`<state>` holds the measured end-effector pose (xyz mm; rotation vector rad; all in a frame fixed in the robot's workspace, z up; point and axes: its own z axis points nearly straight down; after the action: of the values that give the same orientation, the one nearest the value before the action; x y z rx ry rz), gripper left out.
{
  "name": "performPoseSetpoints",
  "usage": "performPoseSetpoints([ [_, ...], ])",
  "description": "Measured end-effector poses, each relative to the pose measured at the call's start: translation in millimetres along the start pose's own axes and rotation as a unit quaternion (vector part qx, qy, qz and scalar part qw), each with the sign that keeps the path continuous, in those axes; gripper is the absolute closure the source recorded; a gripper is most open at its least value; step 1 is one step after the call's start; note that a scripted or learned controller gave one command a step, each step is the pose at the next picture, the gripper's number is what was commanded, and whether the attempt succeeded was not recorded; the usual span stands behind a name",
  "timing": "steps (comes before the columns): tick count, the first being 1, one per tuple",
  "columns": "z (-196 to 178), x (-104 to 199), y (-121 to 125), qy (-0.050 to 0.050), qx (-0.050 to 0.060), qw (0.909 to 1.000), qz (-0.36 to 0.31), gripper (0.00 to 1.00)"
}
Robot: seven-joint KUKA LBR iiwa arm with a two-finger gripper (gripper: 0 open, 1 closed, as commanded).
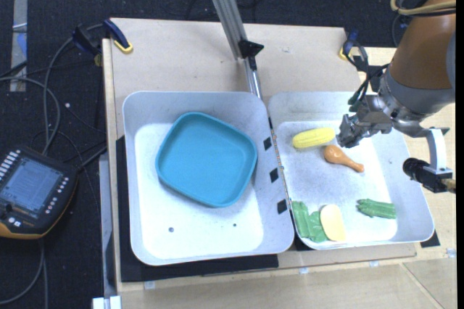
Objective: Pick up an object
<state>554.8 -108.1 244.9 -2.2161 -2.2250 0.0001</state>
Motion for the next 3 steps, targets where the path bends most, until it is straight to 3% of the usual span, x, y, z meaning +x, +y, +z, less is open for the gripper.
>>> performPoseSetpoints([
  [3, 4, 159, 42, 0.000, -0.001, 1.0000, -0.001, 1.00],
])
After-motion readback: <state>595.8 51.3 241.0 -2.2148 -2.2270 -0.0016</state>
